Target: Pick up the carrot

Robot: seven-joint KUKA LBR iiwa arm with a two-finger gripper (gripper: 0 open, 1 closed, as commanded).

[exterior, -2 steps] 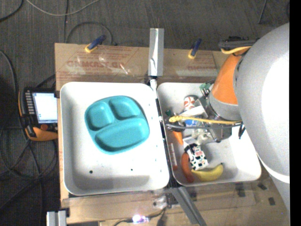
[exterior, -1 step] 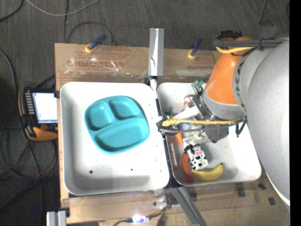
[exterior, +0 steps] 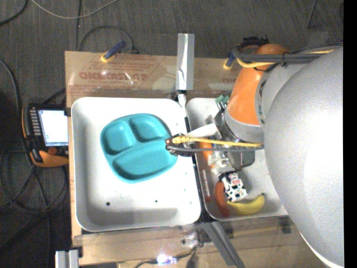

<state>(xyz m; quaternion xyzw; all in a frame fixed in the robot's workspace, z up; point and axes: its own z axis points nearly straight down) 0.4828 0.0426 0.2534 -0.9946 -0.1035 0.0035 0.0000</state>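
Faint red lettering is seen on the brown cardboard sheet [exterior: 120, 74], behind the left white bin [exterior: 83, 149], but it cannot be read. Beside that bin, the handheld pendant's screen [exterior: 54, 126] is too washed out for reading.

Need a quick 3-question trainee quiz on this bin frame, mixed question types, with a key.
1. True or false: the turquoise three-compartment plastic plate lies in the left white bin.
2. Where does the yellow banana lie?
A. At the bottom end of the right white bin
B. On the plate
C. On the bench outside both bins
3. Fill in: the grey arm with the orange band reaches in over the ___ white bin.

Key: 1 true; 2 A; 3 right.
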